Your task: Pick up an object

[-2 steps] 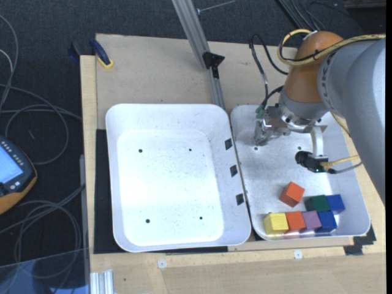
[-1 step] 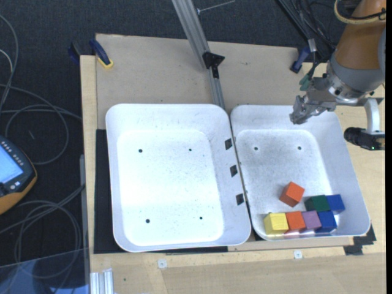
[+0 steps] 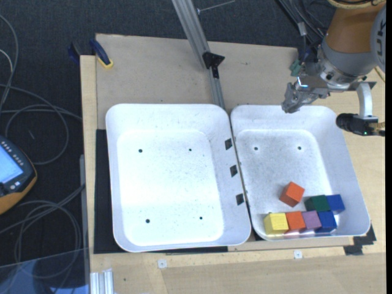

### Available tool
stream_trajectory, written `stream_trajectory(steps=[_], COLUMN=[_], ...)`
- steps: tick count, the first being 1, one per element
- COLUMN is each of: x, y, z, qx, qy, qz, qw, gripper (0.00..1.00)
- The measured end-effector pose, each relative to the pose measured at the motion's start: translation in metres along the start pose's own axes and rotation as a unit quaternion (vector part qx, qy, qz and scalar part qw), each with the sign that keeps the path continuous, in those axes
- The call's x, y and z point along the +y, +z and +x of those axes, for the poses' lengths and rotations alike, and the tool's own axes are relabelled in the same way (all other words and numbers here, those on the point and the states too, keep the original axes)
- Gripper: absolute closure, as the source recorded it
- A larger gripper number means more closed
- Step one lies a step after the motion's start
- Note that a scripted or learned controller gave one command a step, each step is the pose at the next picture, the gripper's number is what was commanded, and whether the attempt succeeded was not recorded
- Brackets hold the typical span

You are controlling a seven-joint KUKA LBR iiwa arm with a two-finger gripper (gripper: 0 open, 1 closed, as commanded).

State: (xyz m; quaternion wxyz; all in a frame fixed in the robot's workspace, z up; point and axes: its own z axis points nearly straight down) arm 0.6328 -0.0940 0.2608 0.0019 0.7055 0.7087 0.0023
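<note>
Several small coloured blocks lie in the right bin (image 3: 269, 127) near its front edge. An orange block (image 3: 293, 193) sits alone, tilted, just behind the row. The row holds a yellow block (image 3: 275, 223), a red-orange block (image 3: 296, 220), a purple block (image 3: 311, 219), a green block (image 3: 317, 203) and blue blocks (image 3: 334, 203). My gripper (image 3: 295, 99) hangs over the far rim of the right bin, well away from the blocks, with nothing seen in it.
The left bin (image 3: 165, 176) stands beside the right one. A slanted metal bar (image 3: 196, 38) crosses the back of the bench between the bins. Cables and a handheld device (image 3: 12, 173) lie off the bench at the left.
</note>
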Motion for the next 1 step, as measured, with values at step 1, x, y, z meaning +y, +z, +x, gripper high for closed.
stream_trajectory(steps=[1], x=[-0.0537], y=[-0.0175], z=[-0.1115], qx=[-0.002], qy=[0.006], qz=[0.003], qw=[1.0], gripper=[1.0])
